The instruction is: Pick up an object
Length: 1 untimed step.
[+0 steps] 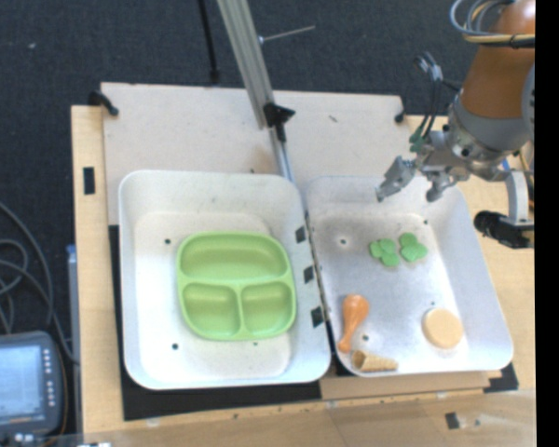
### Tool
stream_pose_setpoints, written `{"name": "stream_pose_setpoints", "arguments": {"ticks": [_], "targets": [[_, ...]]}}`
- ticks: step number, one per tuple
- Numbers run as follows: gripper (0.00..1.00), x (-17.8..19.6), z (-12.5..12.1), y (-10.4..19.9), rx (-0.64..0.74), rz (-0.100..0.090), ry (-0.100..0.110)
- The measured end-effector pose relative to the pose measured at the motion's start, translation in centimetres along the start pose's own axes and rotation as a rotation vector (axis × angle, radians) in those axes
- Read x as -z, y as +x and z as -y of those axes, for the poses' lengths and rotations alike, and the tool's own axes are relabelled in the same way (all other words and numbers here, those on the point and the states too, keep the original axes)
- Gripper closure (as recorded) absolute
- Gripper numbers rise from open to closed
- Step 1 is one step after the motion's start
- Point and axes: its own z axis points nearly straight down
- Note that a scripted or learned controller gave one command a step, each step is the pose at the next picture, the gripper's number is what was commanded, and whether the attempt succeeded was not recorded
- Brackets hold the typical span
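Jaws [412,181] spread, pinching nothing — hovering at right bin's [480,250] far rim. Green leafy piece [398,250] just below, toward the near side, lying crosswise — nearest candidate.

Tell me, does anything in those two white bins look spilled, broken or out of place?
Nothing stands out. The green divided plate lies flat in the left bin; the green pieces, orange spoon and tan disc lie loose in the right bin.
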Motion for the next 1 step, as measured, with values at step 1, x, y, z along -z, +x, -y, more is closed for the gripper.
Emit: {"name": "stream_pose_setpoints", "arguments": {"ticks": [1], "targets": [[0.00, 0.00, 0.00, 0.00, 0.000, 0.000, 0.000]]}}
